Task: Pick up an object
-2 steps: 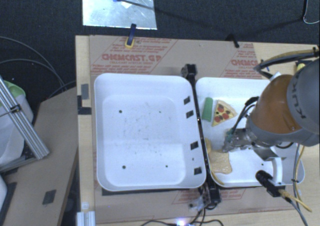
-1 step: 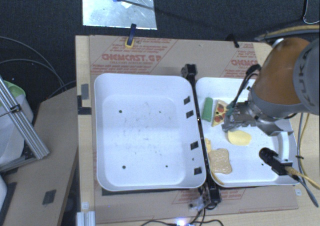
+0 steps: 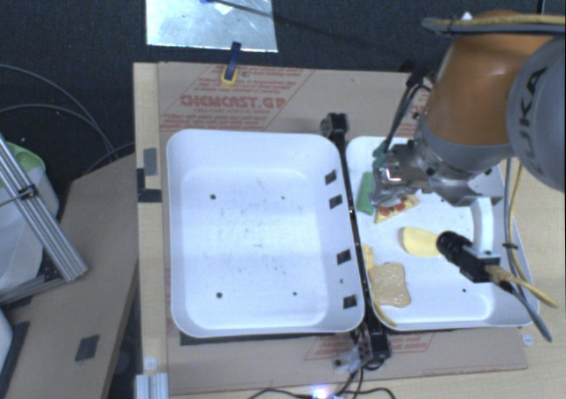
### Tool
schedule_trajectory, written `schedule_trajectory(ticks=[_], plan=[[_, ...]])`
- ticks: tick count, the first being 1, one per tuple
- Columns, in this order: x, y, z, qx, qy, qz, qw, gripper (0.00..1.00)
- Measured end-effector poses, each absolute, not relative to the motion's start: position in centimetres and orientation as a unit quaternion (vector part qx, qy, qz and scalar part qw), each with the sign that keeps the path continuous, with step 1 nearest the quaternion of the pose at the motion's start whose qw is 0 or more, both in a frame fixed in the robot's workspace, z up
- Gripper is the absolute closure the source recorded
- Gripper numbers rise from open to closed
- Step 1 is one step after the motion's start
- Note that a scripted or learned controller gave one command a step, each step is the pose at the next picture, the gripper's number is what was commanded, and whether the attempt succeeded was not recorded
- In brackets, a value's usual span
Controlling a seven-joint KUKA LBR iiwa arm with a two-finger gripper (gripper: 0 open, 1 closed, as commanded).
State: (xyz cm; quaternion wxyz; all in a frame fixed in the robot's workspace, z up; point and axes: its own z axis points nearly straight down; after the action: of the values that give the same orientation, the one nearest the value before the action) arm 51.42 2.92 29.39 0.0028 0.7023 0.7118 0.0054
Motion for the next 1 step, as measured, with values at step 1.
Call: schedule_trajectory(ticks=[1], plan=[[48.69,-0.26,35.26,0.707,0.707,0.0032,0.003,1.0]])
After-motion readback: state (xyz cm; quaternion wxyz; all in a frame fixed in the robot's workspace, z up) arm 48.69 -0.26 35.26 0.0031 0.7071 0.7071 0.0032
